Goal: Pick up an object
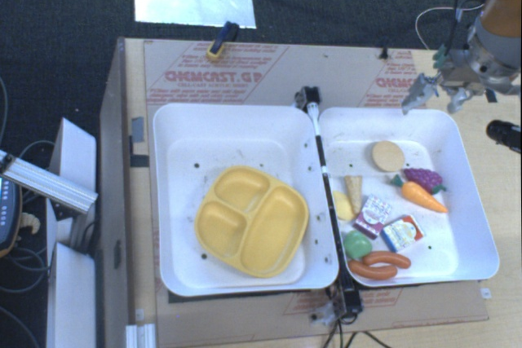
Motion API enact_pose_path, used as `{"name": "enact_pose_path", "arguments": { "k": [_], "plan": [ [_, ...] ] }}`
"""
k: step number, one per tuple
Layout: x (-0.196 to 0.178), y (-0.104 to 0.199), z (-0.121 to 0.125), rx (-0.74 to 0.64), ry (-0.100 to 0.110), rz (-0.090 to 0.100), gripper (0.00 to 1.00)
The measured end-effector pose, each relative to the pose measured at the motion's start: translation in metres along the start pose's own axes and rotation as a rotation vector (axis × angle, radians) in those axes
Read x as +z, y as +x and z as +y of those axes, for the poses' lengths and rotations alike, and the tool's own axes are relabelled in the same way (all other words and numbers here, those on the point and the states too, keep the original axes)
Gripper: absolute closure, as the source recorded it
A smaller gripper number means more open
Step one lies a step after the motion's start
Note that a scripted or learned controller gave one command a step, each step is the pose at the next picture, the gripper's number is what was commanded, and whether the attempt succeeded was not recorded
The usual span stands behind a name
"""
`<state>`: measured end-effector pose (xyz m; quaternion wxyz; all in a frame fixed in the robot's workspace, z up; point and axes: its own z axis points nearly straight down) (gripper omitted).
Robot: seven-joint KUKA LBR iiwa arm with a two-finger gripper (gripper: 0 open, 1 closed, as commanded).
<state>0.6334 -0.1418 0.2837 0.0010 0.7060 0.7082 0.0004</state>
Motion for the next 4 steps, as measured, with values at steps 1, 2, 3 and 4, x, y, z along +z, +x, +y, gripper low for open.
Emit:
{"name": "enact_pose_path", "arguments": {
  "k": [1,2,3,4],
  "plan": [
    [0.144,0.035,-0.025,-0.001,0.006,0.002,0.00],
    [0.200,0.051,-0.066,0.002,0.002,0.001,0.00],
    [0.189,0.051,-0.065,0.001,-0.001,0.001,1.00],
    [0.082,0.100,-0.048,-0.001,-0.003,0.001,1.00]
  ]
}}
